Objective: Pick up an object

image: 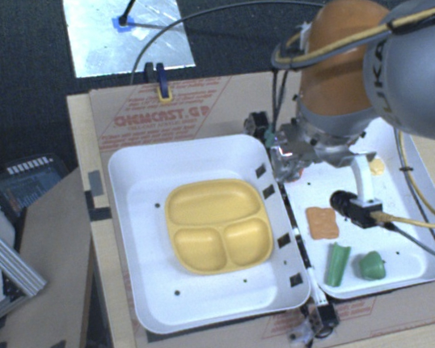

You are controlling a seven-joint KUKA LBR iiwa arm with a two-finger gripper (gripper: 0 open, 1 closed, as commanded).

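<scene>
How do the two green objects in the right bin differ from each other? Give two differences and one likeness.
The green stick is long and narrow; the green lump is short and rounded. The green stick lies nearer the bins' divider, the green lump farther right. Both are green and lie apart from the tool in the right bin.

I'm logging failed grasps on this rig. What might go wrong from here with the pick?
1. The orange slab lies flat, so the fingers may slide over it.
2. The green cylinder and green pepper-like piece sit close together; reaching for one may nudge the other.
3. The yellow cable could drag items.
</scene>
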